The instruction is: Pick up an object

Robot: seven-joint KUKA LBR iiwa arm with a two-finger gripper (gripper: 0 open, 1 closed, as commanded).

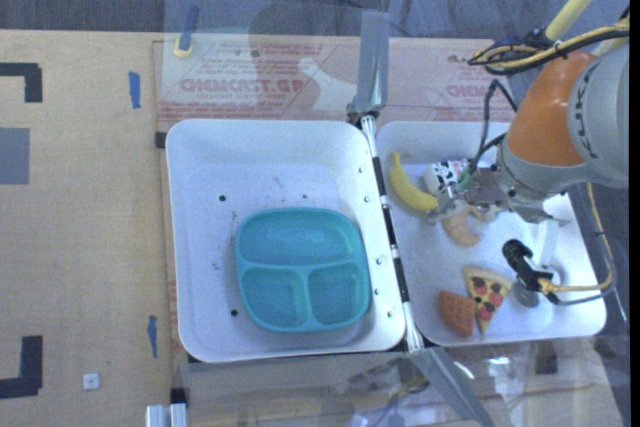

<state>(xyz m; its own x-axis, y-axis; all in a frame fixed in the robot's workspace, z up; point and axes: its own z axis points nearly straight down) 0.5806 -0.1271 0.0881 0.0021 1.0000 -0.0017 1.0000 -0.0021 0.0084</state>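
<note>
The right bin (580,315) holds several small things. A yellow banana (408,187) lies at its far left. A small white-and-black toy (442,177) sits beside the banana, and a tan bread-like piece (461,229) lies just below them. A pizza slice (488,293) and an orange waffle-like piece (456,312) rest near the front wall. My gripper (468,202) is low in the bin, between the toy and the tan piece and right next to the banana's lower end. The wrist hides what lies under it.
The left bin (200,155) holds a teal divided plate (300,268) toward its front right. The two bins' walls meet in a ridge (383,225) just left of the banana. Cardboard (250,80) lies behind the bins.
</note>
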